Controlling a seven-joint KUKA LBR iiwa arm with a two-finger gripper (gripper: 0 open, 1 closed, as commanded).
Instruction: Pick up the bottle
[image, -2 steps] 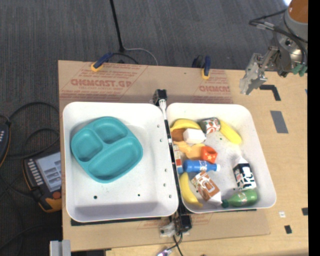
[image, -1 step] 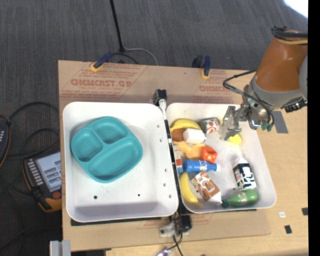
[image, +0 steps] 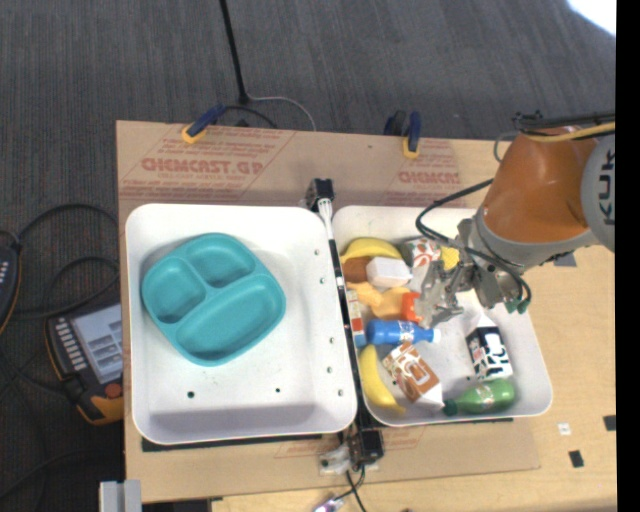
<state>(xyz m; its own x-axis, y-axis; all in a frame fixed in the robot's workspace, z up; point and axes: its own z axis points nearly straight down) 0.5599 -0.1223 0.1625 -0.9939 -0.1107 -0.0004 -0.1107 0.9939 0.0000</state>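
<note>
The bottle (image: 393, 333) is blue with a white cap and lies on its side in the right bin (image: 535, 368), near that bin's left wall. My gripper (image: 434, 293) hangs low over the middle of the right bin, just above and to the right of the bottle's cap end. The grey wrist and orange band (image: 530, 195) rise from it toward the right. I see nothing held in the gripper.
Around the bottle lie two bananas (image: 372, 250) (image: 377, 382), an orange toy (image: 385, 298), a small carton (image: 413, 373), a black-and-white can (image: 489, 354) and a green item (image: 482, 397). The left bin (image: 300, 400) holds a teal divided plate (image: 212, 297).
</note>
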